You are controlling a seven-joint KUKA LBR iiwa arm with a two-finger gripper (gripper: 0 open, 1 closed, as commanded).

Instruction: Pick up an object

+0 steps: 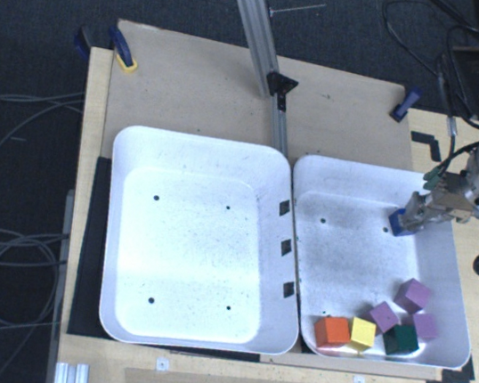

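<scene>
My gripper (408,218) reaches in from the right over the far part of the right bin (339,247). A small blue block (398,223) sits between its fingertips, and the fingers are shut on it. Several loose blocks lie in that bin's near right corner: an orange block (334,331), a yellow block (363,332), a dark green block (399,340) and three purple blocks (413,295) (383,315) (424,326).
The left bin (186,241) stands beside the right one, with a raised divider and black clips between them. A metal rail (262,36) slants down from the top to the bins' shared far edge. Cables lie on the floor at left.
</scene>
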